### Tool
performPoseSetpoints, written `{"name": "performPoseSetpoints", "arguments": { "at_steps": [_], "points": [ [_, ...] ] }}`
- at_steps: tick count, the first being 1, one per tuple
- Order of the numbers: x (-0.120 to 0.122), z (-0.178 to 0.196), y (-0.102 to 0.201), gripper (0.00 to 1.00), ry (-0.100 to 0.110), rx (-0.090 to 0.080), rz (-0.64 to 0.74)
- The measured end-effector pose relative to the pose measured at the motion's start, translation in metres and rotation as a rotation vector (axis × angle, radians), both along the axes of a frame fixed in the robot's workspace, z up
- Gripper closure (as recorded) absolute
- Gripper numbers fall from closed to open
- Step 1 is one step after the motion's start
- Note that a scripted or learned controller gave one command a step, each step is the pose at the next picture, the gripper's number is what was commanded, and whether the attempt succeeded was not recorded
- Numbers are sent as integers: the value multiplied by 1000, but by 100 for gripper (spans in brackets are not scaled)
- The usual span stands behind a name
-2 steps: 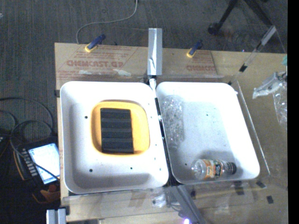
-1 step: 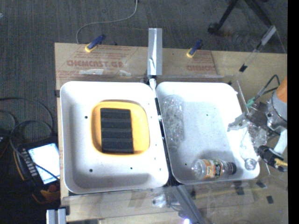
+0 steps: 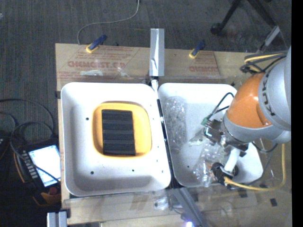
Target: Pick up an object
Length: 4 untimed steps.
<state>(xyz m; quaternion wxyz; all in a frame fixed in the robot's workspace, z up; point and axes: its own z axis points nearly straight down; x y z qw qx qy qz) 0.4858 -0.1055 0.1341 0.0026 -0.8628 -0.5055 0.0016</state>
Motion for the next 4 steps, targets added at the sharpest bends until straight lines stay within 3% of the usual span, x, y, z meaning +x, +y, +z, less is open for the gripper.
{"name": "performPoseSetpoints", "arguments": {
  "at_steps": [1, 2, 3, 4],
  "points": [
    [20, 118, -79, 0, -3, -6, 62],
    [23, 79, -112, 0, 0, -6, -46],
    [32, 113, -93, 0, -3, -1, 20],
    [-2, 78, -89, 0, -1, -1, 75]
  ]
}}
